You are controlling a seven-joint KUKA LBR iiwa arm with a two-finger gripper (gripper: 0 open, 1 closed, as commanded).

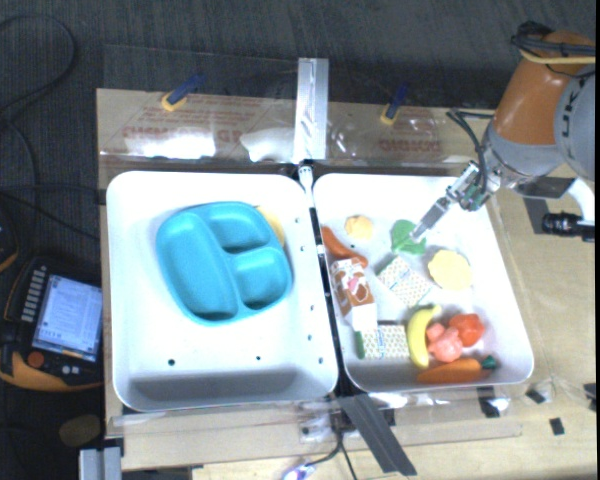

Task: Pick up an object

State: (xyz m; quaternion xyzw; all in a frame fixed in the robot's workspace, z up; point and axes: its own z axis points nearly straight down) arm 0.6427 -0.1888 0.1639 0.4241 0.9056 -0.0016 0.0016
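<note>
Clearly the arm has its gripper low in the right bin, its thin tip reaching down-left to the edge of a small green piece near the bin's middle back; whether the tip is spread or pinched cannot be told at this size, and nothing can be seen held in it. The green piece is the likeliest target: it looks like a toy vegetable, probably light hollow plastic, stiff and somewhat slick, so it may skid away unless it is taken across its narrow middle instead of at a rounded end. Around it lie a pale round piece to the left, a yellow disc just to the right, a checked white packet just in front, and farther forward a banana, a red cluster and a carrot. These neighbours sit close, so a careless descent could nudge them. In the left bin rests a blue divided tray, well apart from the work.
</note>
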